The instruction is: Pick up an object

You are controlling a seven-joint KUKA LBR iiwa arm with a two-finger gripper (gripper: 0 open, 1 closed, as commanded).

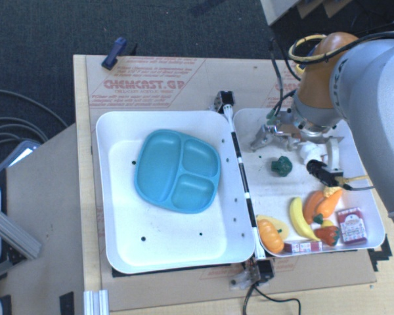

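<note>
From my remote station I could not tell the jaws' state; the gripper (269,136) hung above the right white bin (262,120), just beside a small dark green toy (282,166) on its floor.

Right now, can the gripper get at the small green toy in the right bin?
Probably yes: the green toy lies alone on bare bin floor, apart from the other toys, with the gripper just above it in the picture.
</note>
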